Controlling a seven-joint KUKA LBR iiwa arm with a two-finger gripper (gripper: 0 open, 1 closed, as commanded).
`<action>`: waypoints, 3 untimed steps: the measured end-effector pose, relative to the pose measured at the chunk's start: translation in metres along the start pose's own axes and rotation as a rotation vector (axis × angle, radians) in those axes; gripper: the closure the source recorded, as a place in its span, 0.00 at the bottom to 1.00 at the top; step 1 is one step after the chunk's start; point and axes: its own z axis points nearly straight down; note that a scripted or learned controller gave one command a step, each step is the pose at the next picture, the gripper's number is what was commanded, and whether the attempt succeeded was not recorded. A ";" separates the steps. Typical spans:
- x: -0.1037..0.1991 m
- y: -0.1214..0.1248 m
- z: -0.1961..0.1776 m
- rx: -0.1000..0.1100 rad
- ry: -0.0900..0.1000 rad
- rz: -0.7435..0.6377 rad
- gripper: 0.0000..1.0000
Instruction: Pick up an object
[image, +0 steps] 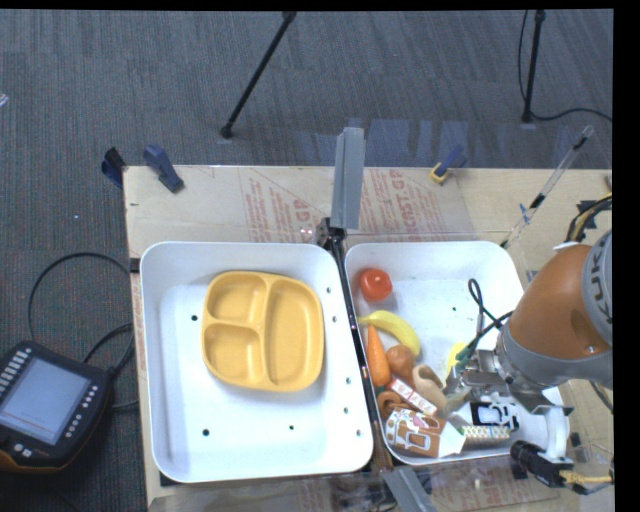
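The right bin (440, 262) holds a red tomato (376, 284), a yellow banana (394, 329), an orange carrot (376, 356), a small brown round item (402, 360), a tan piece (428, 383) and a printed carton (412, 431), all crowded along its left and front side. My gripper (466, 383) hangs low over the bin's front right part, just right of the tan piece, below the grey wrist (545, 365) and orange band (555, 305). A small yellow-green thing (457, 355) shows beside the gripper; whether it is held is unclear.
The left bin (175, 420) carries a yellow divided plate (264, 330). A grey upright post (348, 180) stands behind the seam between the bins. A tablet (45, 400) lies on the floor at left. Cables (478, 305) trail over the right bin.
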 end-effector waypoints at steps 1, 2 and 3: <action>0.080 0.015 -0.092 -0.004 -0.001 0.355 1.00; 0.099 0.073 -0.133 -0.004 -0.004 0.043 1.00; 0.099 0.072 -0.132 -0.002 -0.004 0.041 0.00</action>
